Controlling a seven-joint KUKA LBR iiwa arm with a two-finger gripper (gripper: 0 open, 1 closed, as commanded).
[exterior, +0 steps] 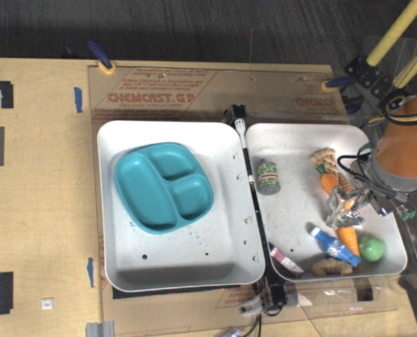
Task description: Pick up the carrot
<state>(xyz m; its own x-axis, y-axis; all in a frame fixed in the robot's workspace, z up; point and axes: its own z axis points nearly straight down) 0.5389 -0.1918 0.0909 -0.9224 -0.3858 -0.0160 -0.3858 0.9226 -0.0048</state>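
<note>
Two shallow white bins sit side by side on the bench. The left bin [124, 258] carries a teal divided plate [164, 185] with three compartments, lying toward the bin's upper left part. The right bin [293, 142] holds a scatter of small things along its right half.

The arm [401, 153] comes in from the right, its orange band above the wrist showing at the edge, and the gripper [345, 206] hangs low over the right side of the right bin, among the objects there. Its metal fingers are tangled visually with wires and glare — whether the jaws are open, closed or gripping anything cannot be told.

Two orange pieces could answer to the carrot. One carrot [349, 239] lies near the bin's lower right, just below the gripper, between a blue tube [333, 246] on its left and a green ball [372, 248] on its right, close to both. Another orange piece [329, 183] lies just above and left of the gripper, below a tan woven item [326, 159].

A small green-labelled can [268, 176] stands upright near the bin's left wall, well apart from the gripper. A brown lump [328, 267] rests by the lower rim, and a pink-and-dark small item [284, 259] lies in the lower left corner
</note>
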